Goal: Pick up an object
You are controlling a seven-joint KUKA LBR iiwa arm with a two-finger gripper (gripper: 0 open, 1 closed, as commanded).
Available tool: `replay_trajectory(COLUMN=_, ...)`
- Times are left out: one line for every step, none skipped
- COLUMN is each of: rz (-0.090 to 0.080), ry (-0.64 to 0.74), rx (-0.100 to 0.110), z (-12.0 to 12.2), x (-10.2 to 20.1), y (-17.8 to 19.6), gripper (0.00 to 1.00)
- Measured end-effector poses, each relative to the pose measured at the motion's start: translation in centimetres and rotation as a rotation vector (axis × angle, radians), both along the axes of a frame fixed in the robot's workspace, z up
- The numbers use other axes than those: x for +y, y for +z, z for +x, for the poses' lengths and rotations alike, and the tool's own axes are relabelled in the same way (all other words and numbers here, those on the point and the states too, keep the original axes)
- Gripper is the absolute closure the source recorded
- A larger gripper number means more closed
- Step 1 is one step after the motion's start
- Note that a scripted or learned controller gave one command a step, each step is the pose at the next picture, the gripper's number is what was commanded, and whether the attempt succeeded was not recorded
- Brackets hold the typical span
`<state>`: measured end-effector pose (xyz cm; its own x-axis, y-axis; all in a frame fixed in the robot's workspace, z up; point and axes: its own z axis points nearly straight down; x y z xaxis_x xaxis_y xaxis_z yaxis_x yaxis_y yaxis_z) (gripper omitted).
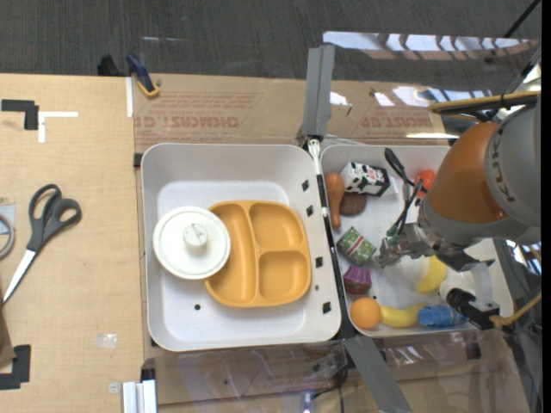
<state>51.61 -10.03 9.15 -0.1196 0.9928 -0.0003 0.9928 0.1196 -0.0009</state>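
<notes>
My gripper (pixel 389 254) hangs low over the middle of the right bin (pixel 405 157), below the grey arm with its orange band (pixel 465 183). Just left of it lies a green packet (pixel 355 245), with a purple cup (pixel 356 277) below that. A yellow piece (pixel 432 274) sits to its right. Along the bin's front edge lie an orange ball (pixel 365 313), a banana (pixel 400 317) and a blue toy (pixel 437 317). Toward the back are a black-and-white cow toy (pixel 366 177), a brown piece (pixel 353 203) and an orange carrot shape (pixel 334 188). I see nothing held in the gripper.
The left bin (pixel 164 317) holds a yellow divided plate (pixel 263 252) with a white round lid (pixel 191 241) overlapping its left side. Scissors (pixel 43 222) lie on the wooden bench at far left. Cardboard (pixel 215 119) lies behind the bins.
</notes>
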Motion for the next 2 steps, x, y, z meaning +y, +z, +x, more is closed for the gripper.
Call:
replay_trajectory(rz=0.0, ry=-0.203, rx=0.001, z=-0.5, x=0.4, y=0.0, gripper=1.0)
replay_trajectory(rz=-0.002, ry=0.559, rx=-0.002, z=3.4, x=-8.0, y=18.8, gripper=1.0)
